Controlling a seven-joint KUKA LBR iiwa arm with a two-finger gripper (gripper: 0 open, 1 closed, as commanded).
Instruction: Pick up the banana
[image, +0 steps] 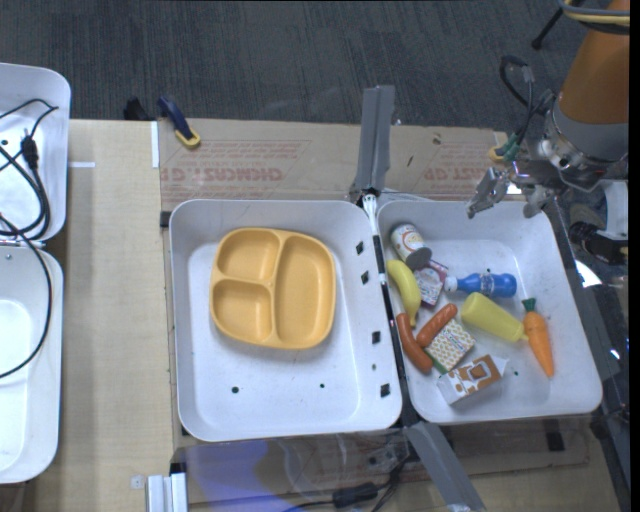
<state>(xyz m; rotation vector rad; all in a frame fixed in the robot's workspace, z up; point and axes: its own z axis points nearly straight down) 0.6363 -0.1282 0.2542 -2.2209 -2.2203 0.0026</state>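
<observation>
The yellow banana (404, 286) lies in the right bin (560, 400) near its left wall, just below a small can (407, 241) and above a red sausage (412, 344). My gripper (510, 194) hangs over the bin's upper right rim, well to the right of and above the banana. Its fingers are spread apart with nothing between them.
The right bin also holds a blue bottle (488, 284), a yellow bottle (492, 316), a carrot (540, 342), a second sausage (436, 324), and small cartons (470, 378). The left bin (200, 400) holds a yellow divided plate (273, 287). A grey divider post (375, 140) stands between the bins.
</observation>
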